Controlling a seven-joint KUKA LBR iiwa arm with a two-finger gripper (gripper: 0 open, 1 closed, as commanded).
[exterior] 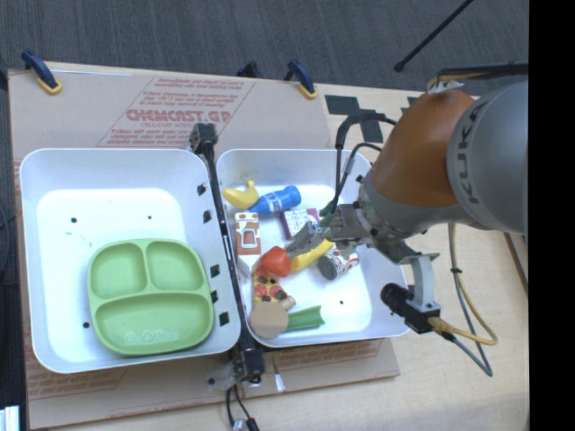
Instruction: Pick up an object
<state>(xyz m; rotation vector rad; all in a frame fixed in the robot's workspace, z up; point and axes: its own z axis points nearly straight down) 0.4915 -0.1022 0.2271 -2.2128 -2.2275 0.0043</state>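
Toys (274, 260) lie heaped in the right bin (359, 317), beside the green plate (148, 296) in the left bin, the gripper (310, 238) low over them, its state unclear.

Even bright light, soft shadows, slightly soft
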